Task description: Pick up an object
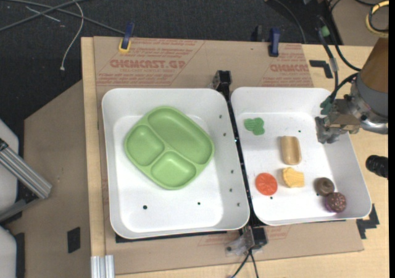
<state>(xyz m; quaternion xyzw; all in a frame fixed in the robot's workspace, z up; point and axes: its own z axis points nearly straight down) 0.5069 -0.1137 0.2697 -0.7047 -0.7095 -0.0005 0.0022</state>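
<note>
Down at the near edge of the right bin (345,147), a dark maroon berry-like piece (336,202) sits in the corner, with a brown round piece (324,186) touching it just behind. To their left, a yellow chunk (294,177) lies beside a red-orange round piece (266,184), the two nearly touching. Just behind the yellow chunk, a tan bread-roll shape (291,149) lies lengthwise. Further back, a small green leafy piece (254,125) rests alone near the divider. Over in the left bin (117,165), a green three-compartment plate (169,147) lies flat, turned at an angle. The gripper (334,123) hangs over the right bin's right wall, level with the roll but well apart from it, nothing between its jaws that I can make out; whether they're apart or together, I cannot tell. At the far edge of the tabletop (185,60), two blue clamps (128,36) grip the cardboard.
</note>
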